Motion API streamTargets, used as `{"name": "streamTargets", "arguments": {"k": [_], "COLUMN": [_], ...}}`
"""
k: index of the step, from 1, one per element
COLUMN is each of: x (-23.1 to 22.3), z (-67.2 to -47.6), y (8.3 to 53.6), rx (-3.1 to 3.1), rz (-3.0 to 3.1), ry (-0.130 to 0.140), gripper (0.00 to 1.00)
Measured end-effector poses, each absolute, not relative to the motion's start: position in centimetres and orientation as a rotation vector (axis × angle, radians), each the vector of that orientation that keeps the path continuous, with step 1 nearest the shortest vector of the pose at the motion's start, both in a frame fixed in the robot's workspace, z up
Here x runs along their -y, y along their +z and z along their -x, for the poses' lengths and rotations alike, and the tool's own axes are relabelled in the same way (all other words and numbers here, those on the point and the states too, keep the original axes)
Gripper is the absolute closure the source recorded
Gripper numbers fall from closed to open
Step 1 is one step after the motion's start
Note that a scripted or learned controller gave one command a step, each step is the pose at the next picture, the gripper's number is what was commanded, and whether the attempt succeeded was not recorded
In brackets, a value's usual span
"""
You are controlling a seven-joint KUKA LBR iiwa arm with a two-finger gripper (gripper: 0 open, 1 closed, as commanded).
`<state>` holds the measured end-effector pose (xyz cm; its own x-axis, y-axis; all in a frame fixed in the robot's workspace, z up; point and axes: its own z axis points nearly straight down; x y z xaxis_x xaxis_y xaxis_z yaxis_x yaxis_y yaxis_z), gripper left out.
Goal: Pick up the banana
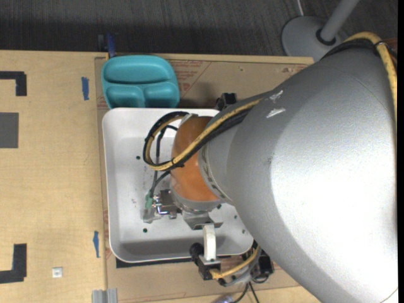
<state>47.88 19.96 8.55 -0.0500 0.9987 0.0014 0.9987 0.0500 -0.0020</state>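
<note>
The grey arm [303,169] reaches in from the right and covers the right half of the white bin [123,188]. Its orange band [189,163] hangs over the middle of the bin. Below the band, the gripper [156,207] points down into the bin near its centre, seen from above as a small metal block with a green part. The arm's bulk hides whatever lies under and to the right of the gripper. The bare floor of the bin to the left shows only a few small dark specks.
A teal moulded tray [140,81] stands just behind the bin's far edge. Black and yellow cables [158,141] loop off the wrist over the bin. Brown cardboard [50,169] with blue tape marks lies to the left. A grey stand base [309,33] sits at the back right.
</note>
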Motion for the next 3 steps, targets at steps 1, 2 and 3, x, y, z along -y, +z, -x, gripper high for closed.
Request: {"name": "streamTargets", "arguments": {"k": [1, 2, 3], "x": [-21.6, -13.5, -22.6], "z": [-55.1, -54.9, -52.2], "y": [14.9, 21.3, 8.6], "rx": [2.056, 2.215, 2.254], "rz": [2.374, 2.228, 2.184], "ry": [0.001, 0.001, -0.001], "gripper": [0.00, 0.00, 0.00]}}
